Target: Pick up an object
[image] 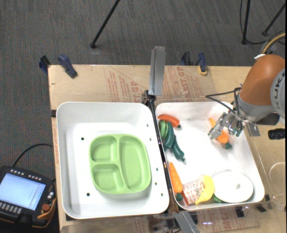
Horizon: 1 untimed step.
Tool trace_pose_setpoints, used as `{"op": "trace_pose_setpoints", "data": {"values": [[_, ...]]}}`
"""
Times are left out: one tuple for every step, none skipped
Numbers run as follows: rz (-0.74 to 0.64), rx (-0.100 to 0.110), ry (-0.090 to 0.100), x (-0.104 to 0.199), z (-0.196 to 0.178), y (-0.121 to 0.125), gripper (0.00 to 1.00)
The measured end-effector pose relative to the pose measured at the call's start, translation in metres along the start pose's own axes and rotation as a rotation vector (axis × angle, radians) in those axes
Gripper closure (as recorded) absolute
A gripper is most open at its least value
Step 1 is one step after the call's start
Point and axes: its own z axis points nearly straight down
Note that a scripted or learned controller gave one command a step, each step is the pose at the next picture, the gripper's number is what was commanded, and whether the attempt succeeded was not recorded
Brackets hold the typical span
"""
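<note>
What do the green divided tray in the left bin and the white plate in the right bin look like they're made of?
Green divided tray: looks like moulded plastic with a matte finish; its colour is even, its compartment edges are rounded and it has no sharp highlights. White plate: probably plastic too, smooth and slightly glossy with a plain rim, though ceramic can't be ruled out from this view.

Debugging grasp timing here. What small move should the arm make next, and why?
Probably a short straight descent: the gripper hangs in the right bin directly over a small orange toy, apparently not yet around it, with bare floor beside it.
</note>
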Motion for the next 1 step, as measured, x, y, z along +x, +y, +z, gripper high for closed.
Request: {"op": "trace_pose_setpoints", "data": {"values": [[0.124,-0.008,-0.01,0.0565,-0.1147,0.0608,1.0]]}}
